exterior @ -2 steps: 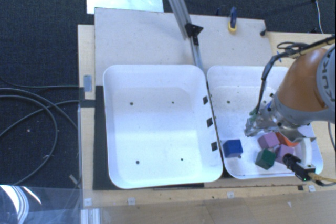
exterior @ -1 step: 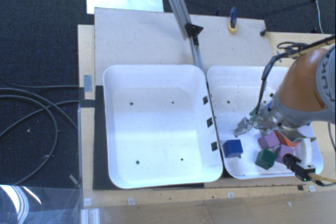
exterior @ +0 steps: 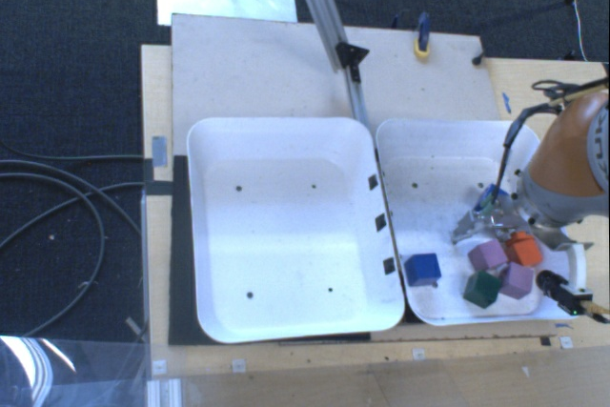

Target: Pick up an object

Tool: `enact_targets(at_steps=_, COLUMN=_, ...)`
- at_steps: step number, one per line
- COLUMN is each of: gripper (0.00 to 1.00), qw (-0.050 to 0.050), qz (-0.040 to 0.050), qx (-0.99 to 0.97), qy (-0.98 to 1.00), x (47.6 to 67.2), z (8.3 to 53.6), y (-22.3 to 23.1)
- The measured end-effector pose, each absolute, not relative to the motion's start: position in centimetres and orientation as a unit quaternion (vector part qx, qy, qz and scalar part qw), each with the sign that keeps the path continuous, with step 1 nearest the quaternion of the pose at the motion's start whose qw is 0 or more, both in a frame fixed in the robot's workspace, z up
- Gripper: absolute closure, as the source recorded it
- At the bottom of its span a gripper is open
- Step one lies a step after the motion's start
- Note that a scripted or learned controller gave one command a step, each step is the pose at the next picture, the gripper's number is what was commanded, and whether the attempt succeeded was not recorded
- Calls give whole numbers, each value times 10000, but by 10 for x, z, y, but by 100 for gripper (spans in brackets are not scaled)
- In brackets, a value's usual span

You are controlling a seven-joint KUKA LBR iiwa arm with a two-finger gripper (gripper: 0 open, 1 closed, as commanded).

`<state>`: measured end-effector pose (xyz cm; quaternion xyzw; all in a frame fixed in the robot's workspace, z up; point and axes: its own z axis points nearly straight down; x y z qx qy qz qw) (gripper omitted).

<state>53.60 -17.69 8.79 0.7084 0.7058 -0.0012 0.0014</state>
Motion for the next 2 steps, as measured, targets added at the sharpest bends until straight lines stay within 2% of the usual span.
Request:
enact_targets(at_steps=1, gripper=0, qw=42, qz=29, qx=7046, qy=7096, x=547, z=219, y=-142)
enact_targets(at_steps=2, gripper=100, qw=28, qz=12, qx=7042, qy=7100, x=546, z=225, y=-143)
